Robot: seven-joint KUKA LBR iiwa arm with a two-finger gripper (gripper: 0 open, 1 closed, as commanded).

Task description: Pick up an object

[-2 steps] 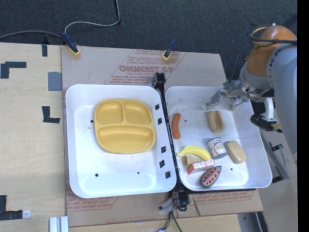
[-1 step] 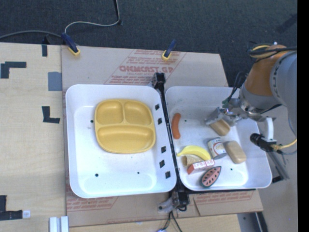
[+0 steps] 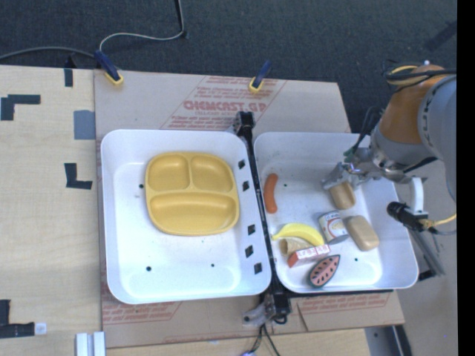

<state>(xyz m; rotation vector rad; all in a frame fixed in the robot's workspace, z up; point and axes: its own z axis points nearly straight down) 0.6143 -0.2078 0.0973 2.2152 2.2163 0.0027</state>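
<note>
The gripper [image 3: 343, 178] sits low in the right bin [image 3: 297, 150], touching a tan block [image 3: 342, 195]. Finger state: cannot tell. Judged status: no object lifted; grasp and lift remain.

Brown cardboard sheet [image 3: 185, 106] under bins; yellow clamps [image 3: 109, 68] at edge.

This looks like a robotics lab rather than a home or kitchen. The tabletop [image 3: 44, 199] is pale board marked with black tape [image 3: 74, 176], and a cardboard sheet [image 3: 215, 102] is held to it by yellow clamps [image 3: 110, 70]. Two white bins [image 3: 122, 273] sit clipped side by side, stocked with what appear to be toy foods [image 3: 299, 233] and a yellow divided tray [image 3: 191, 192]. Loose cables [image 3: 141, 35] trail over dark carpet [image 3: 297, 21], and a grey and orange industrial arm [image 3: 412, 117] reaches in.
</note>
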